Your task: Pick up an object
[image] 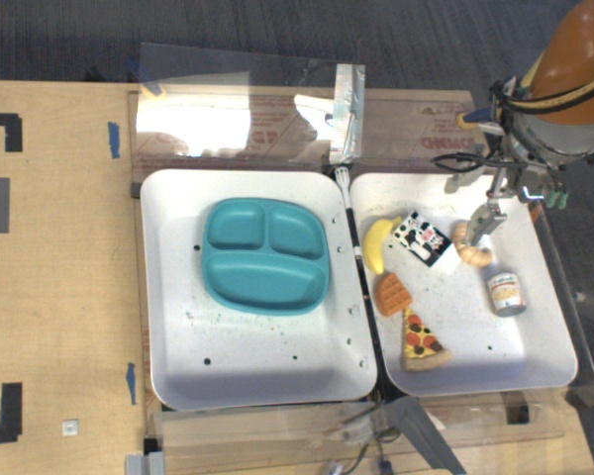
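Tan, rounded lumpy object [472,252], bread-like in look, sat in the upper right part of the right bin [559,364], just under the gripper [483,224]. Could not tell the gripper's state from this slanted view. Hung from the grey arm [559,117] with its orange band at the frame's upper right corner, metal tip lowered close over the tan lump; contact unclear.

Just right and below: small cylindrical jar [506,293], pale lid, printed label, lying tilted on the smooth white floor. Left of the lump: flat black-and-white patterned card or packet [420,238], angled, with a small red patch. Beside that, near the bin's left wall: curved yellow banana [376,245]. Below the banana: orange, ridged, waffle-like piece [393,293]. Lower still: triangular pizza slice [422,341], yellow with red and dark spots.

Left bin [168,354], glossy white with rounded corners, bore a teal plastic divided plate [265,256] with three shallow compartments. Beyond both bins, top centre: clear plastic sheeting [238,117] catching glare over a brown board.
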